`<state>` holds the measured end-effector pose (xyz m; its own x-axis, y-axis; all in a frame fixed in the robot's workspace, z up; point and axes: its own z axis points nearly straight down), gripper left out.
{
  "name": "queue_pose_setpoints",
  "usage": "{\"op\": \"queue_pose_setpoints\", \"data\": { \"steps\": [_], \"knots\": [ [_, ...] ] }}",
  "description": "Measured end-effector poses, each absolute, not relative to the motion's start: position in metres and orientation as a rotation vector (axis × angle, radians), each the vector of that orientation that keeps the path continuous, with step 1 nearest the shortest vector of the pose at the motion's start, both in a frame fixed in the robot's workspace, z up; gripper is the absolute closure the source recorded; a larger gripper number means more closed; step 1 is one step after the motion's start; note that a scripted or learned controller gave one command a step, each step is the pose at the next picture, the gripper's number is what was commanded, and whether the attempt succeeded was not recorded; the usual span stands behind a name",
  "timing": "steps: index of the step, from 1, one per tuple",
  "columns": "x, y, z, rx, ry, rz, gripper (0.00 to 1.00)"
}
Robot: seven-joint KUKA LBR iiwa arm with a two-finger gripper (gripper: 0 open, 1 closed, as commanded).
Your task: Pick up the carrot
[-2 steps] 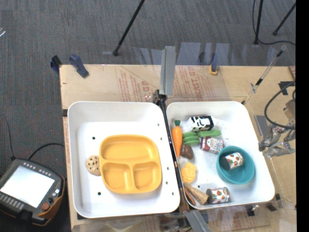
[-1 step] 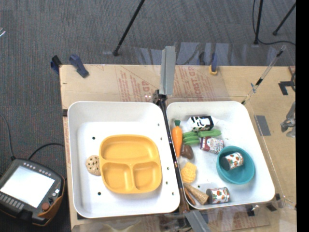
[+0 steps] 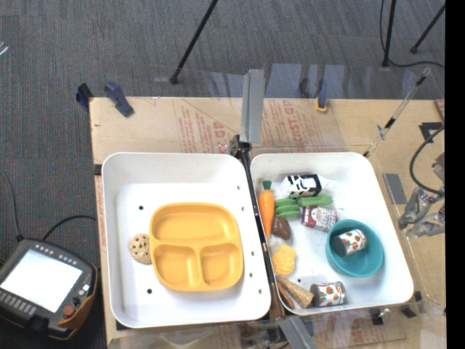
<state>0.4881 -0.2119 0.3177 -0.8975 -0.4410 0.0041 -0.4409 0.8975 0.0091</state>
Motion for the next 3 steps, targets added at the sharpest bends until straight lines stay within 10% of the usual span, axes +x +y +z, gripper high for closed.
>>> {"op": "queue_pose_setpoints", "data": {
  "steps": [3],
  "knots": [
    [0.497,-0.211,0.316,0.879,-3.019,-0.002,1.00]
  ]
}}
